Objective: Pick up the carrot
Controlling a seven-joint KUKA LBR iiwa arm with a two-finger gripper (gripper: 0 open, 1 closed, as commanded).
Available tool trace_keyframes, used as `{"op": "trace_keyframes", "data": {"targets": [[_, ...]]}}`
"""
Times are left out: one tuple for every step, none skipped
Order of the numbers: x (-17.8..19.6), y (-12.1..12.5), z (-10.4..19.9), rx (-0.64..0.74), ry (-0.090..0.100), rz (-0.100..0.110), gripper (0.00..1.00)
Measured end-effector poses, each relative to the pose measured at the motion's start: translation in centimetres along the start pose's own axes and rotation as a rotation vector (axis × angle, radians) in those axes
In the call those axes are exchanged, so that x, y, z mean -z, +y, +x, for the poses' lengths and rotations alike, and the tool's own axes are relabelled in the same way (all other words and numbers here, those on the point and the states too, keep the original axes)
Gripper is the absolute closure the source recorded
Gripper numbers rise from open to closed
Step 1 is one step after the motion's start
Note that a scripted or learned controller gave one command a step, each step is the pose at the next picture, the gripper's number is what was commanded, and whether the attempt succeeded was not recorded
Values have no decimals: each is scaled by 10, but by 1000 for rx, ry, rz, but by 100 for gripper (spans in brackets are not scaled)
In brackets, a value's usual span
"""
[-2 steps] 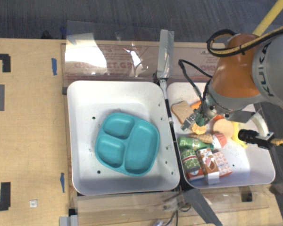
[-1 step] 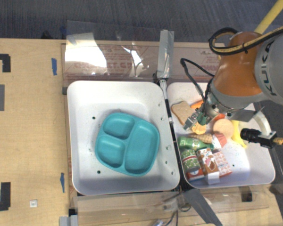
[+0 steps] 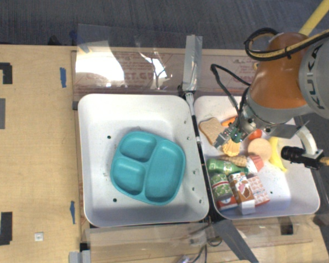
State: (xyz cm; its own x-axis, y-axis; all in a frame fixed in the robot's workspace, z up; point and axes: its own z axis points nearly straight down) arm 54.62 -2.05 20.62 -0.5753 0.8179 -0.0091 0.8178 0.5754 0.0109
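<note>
An orange piece that looks like the carrot [image 3: 227, 123] lies in the right bin [image 3: 301, 199], near its back left, just right of a bread slice [image 3: 210, 129]. Most of it is hidden under the arm's wrist. My gripper [image 3: 235, 136] is low in this bin, directly over the carrot's right end and touching or nearly touching the pile there. A yellow food piece [image 3: 230, 148] sits right below the gripper. Whether anything is held is hidden by the gripper body.
The right bin also holds a round orange-red fruit [image 3: 257, 147], a banana [image 3: 278, 153], a green packet [image 3: 221, 167] and small cartons [image 3: 247, 192]. A teal divided plate [image 3: 148, 167] lies in the left bin [image 3: 93, 119]. The orange-banded wrist [image 3: 279, 73] overhangs the right bin's back.
</note>
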Motion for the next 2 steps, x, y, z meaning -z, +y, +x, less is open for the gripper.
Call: {"op": "trace_keyframes", "data": {"targets": [[-22, -32, 64, -373, 10, 15, 100], [29, -67, 9, -268, 2, 7, 100]]}}
